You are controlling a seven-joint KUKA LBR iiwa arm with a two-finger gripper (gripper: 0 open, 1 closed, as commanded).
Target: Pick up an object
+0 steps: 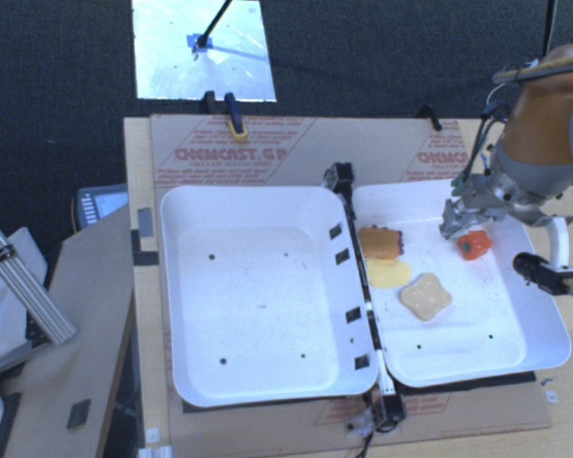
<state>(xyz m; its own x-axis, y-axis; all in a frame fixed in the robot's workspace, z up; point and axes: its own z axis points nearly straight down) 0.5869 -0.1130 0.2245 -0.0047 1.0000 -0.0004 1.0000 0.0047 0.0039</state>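
Camera view: read "CHEMCAST GP" in red on board under bins, upper centre; same print partly seen upper right. Gripper sat at right of frame over right bin, just above red-orange item, maybe touching; grip state couldn't be told. Burger-like toy, yellow piece, tan bread-like piece lay mid-frame. Left bin w/ dark specks.

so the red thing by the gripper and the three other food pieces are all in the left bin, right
Not the left bin. The camera view shows the red thing, by the gripper, and the three other food pieces all lying in the right bin.
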